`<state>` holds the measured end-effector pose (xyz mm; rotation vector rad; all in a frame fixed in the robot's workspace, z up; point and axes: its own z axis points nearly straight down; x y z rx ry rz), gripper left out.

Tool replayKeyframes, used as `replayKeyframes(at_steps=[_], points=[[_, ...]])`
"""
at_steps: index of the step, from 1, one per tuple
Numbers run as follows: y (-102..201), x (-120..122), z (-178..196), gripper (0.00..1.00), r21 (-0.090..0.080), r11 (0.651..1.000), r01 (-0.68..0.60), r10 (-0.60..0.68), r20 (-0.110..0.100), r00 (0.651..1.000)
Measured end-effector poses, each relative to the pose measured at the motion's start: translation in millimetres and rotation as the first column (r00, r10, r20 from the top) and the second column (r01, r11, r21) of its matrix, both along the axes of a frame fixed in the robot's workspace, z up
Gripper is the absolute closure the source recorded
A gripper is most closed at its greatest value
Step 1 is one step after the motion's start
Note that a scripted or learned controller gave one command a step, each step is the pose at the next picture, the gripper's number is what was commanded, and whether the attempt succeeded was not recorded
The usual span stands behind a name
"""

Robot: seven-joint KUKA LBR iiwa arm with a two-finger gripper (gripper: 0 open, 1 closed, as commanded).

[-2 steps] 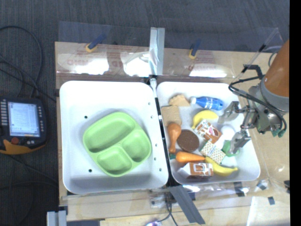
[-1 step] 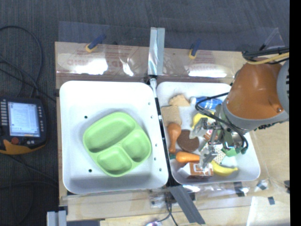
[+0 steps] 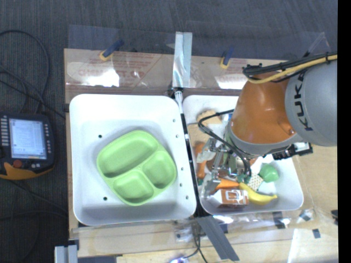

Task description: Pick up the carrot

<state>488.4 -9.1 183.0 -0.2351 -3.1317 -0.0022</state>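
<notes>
My gripper [image 3: 220,170] hangs low over the middle of the right bin [image 3: 290,201], under the arm's orange band. Its metal parts blur into the clutter beneath. An orange tapered piece that looks like the carrot [image 3: 226,184] lies just below the gripper, touching or nearly touching it. I cannot tell whether it sits between the fingers. Another orange item [image 3: 201,167] rests by the bin's left wall, left of the gripper.
A yellow banana [image 3: 259,195] and a brown box [image 3: 233,198] lie at the right bin's front. A green round item [image 3: 269,172] sits to the right and a beige item [image 3: 207,115] at the back. The left bin [image 3: 88,119] holds a green divided plate [image 3: 137,166].
</notes>
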Motion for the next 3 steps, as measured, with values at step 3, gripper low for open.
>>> replayKeyframes(at_steps=[3], points=[[-2.2, 0.1, 0.5, 0.00, -0.002, 1.000, 0.004, -0.004, 0.001, 1.000]])
